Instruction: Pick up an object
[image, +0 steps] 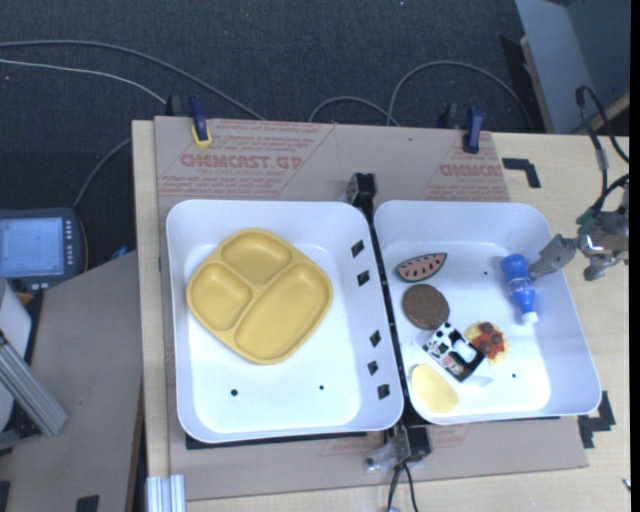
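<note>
Camera view. Two white bins sit side by side on the bench. The left bin (200, 400) holds a yellow divided plate (260, 294), lying flat toward the bin's upper left.

The right bin (560, 390) holds the loose objects. A blue bottle (517, 285) lies on its side near the bin's right wall, long axis running near-vertical in the frame with a slight lean, its pale cap end toward the lower right. A watermelon slice (421, 266) lies to its left, long axis near-horizontal, tipped up at the right. Just below it is a brown round cookie (426, 305). Below that, a black-and-white toy (452, 351) touches a red-orange item (487, 340). A pale yellow oval piece (433, 389) lies near the bin's front edge.

The gripper (600, 245) shows at the frame's right edge, over the right bin's right rim, apart from the bottle. A grey finger-like part reaches left toward the bottle. How far the fingers are spread cannot be told; nothing is seen between them.
</note>
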